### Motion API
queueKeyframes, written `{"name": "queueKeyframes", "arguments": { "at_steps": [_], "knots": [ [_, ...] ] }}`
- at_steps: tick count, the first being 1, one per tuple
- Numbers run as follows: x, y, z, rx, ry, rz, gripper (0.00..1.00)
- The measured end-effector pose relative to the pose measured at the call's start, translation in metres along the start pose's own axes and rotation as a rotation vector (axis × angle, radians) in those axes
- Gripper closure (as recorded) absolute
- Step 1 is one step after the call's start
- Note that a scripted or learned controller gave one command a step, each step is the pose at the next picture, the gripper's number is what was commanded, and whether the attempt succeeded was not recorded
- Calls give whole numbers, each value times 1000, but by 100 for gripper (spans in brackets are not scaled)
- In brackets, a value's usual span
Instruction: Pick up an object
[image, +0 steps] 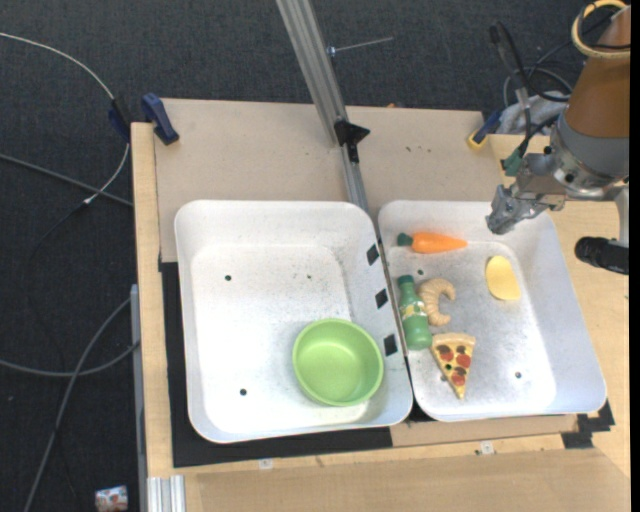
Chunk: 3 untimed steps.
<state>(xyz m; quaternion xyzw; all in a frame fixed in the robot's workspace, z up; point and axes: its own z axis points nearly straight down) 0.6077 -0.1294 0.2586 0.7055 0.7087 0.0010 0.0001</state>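
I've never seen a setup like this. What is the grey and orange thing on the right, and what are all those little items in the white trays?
That is a robot arm, photographed by one camera fixed above the bench and looking down at a slant. At its tip is a two-finger gripper, hanging over the far edge of the right bin. That bin holds toy food: a carrot, a yellow piece, a green bottle, a tan curved piece and a pizza slice. The left bin holds a green bowl. Nothing shows between the gripper's fingers, so it isn't holding anything.
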Motion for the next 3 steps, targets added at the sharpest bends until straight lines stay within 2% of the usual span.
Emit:
{"name": "queueKeyframes", "arguments": {
  "at_steps": [1, 3],
  "knots": [
    [61, 6, 2, 1, 0, -1, 100],
    [174, 34, 26, 2, 0, 0, 100]
  ]
}}
